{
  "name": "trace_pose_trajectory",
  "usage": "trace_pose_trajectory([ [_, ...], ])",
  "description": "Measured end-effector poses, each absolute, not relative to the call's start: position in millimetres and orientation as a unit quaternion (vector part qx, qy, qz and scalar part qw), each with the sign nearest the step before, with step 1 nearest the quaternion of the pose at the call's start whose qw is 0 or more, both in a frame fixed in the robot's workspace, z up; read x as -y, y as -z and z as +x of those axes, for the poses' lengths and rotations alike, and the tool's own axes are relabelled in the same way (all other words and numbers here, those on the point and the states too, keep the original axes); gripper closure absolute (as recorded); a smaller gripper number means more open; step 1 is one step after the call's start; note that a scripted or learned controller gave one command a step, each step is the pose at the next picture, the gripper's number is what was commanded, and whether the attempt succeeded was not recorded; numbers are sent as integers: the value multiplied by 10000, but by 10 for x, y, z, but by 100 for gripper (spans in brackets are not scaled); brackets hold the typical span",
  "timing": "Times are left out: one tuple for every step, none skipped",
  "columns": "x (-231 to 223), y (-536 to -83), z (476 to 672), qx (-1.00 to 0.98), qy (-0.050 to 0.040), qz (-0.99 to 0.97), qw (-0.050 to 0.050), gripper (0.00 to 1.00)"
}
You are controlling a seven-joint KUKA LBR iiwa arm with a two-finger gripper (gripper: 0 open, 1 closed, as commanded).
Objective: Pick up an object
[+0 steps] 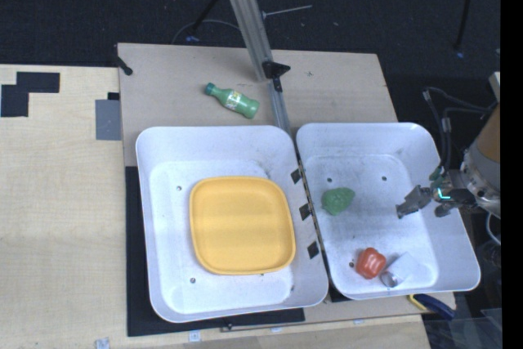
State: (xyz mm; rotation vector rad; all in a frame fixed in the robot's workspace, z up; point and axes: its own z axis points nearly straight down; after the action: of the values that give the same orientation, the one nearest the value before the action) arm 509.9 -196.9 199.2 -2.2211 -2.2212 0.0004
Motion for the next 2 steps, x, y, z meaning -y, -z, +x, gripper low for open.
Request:
trace_pose_trajectory([
  [1969, -1991, 5098, 7071, -2, -7071, 3, 0],
  [1972, -1360, 5074, 7073, -15, -7069, 26, 0],
])
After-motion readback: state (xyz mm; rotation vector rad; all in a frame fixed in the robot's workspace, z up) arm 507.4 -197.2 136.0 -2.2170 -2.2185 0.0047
